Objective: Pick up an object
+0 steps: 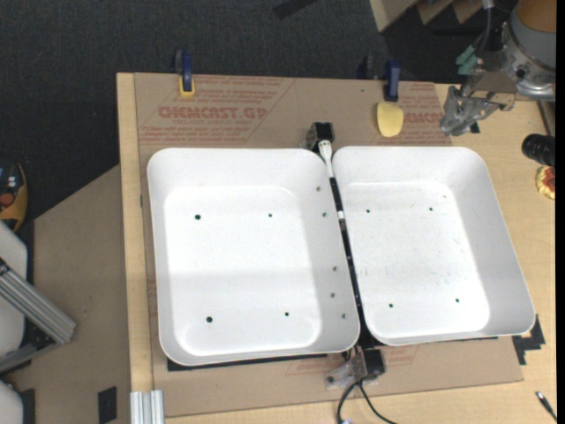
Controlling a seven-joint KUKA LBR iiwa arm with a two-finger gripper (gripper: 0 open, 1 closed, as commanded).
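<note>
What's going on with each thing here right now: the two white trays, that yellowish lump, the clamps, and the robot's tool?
Left bin: lying flat on the board.
Right bin: lying flat, edge to edge with the left one.
Yellow object: on the board behind the right bin, outside both bins, nothing touching it.
Blue clamps: clipped on the board's far edge.
Tool: over the board's far right corner, right of the yellow object, holding nothing.
</note>
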